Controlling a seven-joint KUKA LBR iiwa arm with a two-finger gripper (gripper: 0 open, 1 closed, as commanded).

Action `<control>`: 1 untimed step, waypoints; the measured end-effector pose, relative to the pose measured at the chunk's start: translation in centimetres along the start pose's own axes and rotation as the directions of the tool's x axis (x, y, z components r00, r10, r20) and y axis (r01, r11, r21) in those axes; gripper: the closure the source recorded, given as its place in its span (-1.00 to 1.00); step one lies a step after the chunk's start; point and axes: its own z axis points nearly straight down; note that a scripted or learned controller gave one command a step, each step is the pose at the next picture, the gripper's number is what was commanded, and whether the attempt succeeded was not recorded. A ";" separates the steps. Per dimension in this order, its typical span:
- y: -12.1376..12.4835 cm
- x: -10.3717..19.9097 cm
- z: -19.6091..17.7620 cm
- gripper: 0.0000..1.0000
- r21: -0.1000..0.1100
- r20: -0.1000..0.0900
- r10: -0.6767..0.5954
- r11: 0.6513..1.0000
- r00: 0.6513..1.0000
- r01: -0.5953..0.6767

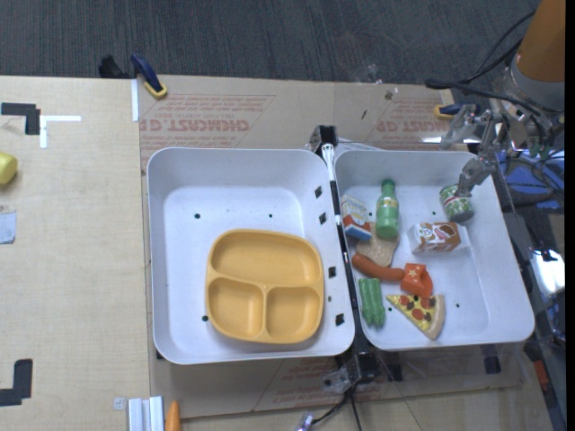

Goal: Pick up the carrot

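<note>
The carrot (pixel 377 268) looks to be the long orange piece lying flat in the middle of the right bin (pixel 503 268), its right end against a red-orange chunk (pixel 416 279). My gripper (pixel 470 178) hangs over the bin's far right part, just above a small green and grey can (pixel 458 204). It is well up and to the right of the carrot and touches nothing orange.
Around the carrot lie a green bottle (pixel 387 209), a small box (pixel 357 219), a carton (pixel 437 237), a green pod (pixel 370 301) and a pizza slice (pixel 419 313). The left bin (pixel 180 196) holds a yellow divided plate (pixel 265 285). Cables trail at the right.
</note>
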 end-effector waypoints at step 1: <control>5.1 3.0 2.8 -1.00 -0.001 -0.001 0.111 0.994 0.994 -0.111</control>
